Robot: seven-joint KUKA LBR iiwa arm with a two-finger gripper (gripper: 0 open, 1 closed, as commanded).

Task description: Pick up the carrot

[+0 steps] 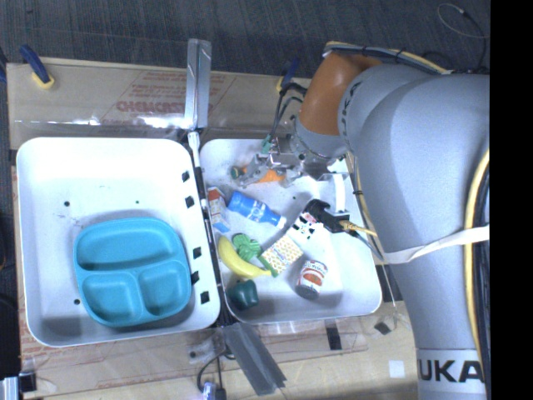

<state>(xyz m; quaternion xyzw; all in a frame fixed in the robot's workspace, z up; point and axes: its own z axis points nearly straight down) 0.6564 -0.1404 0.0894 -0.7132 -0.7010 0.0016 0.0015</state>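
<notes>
The carrot (271, 175), a small orange piece, lies at the back of the right bin (360, 300), close to its far wall. My gripper (268, 158) hangs right over it, reaching down from the grey arm with the orange band. The gripper's metal parts hide part of the carrot, and I cannot see whether they touch it.
The right bin also holds a blue bottle (253, 209), a banana (238, 260), a green toy (246, 246), a dark green object (243, 293), a small can (311, 277), a checkered packet (283, 253) and a red-topped item (216, 200). A blue divided tray (131, 271) sits in the left bin (50, 165).
</notes>
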